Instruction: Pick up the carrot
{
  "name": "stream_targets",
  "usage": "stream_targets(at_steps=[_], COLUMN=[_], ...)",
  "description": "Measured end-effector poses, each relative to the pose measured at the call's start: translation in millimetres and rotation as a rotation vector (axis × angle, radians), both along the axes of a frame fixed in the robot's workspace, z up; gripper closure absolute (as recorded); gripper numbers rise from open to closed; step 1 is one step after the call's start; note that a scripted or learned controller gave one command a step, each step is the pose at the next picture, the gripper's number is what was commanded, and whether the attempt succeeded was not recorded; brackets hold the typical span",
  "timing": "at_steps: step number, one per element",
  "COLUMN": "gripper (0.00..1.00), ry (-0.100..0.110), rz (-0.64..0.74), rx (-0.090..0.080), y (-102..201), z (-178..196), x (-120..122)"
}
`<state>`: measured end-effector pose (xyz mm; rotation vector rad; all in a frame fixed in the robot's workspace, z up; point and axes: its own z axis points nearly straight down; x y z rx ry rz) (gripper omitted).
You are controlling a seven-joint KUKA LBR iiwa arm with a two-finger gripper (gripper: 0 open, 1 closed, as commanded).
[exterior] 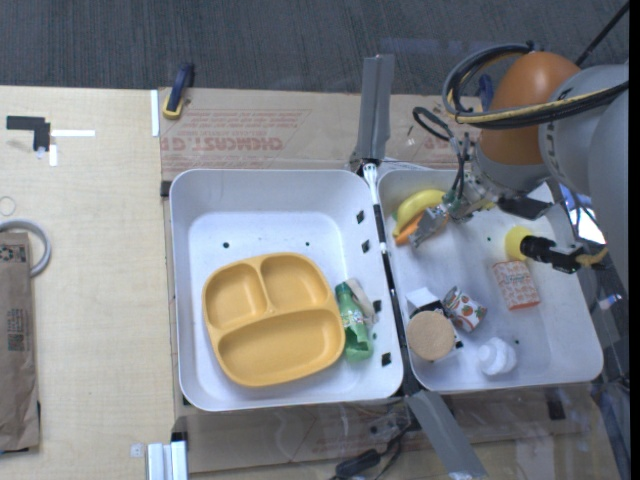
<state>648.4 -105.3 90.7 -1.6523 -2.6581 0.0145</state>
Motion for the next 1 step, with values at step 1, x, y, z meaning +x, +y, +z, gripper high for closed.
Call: stream_targets(at_steps=[1], gripper=[0.00], ry=[-0.018], rz=[-0.045], rx=[-0.001], y=[27.8], z=[102.0], x=[11.2])
